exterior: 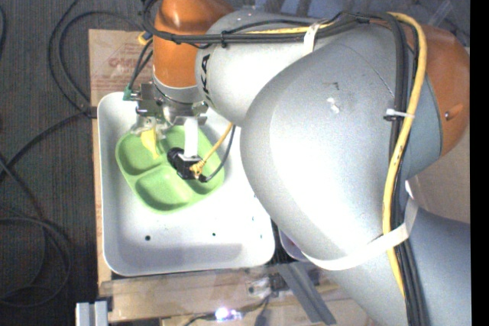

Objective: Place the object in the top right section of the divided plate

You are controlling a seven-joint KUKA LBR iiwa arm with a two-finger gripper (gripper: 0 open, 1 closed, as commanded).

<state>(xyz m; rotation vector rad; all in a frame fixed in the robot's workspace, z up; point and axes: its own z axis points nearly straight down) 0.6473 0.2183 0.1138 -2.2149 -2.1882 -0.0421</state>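
A green divided plate [163,192] lies in the left white bin [191,240], toward its upper left part. My gripper [166,135] hangs right over the plate's upper half, below the orange wrist band. Beside the gripper's left side, a small pale yellow piece [147,140] shows over the plate's upper left section. I cannot tell whether it is held or rests on the plate. The gripper hides the plate's upper right section.
The grey arm covers the right bin and most of the right half of the view. The left bin's lower floor [183,229] is bare white. A brown board [107,57] lies under the bin, with cables on the dark floor to the left.
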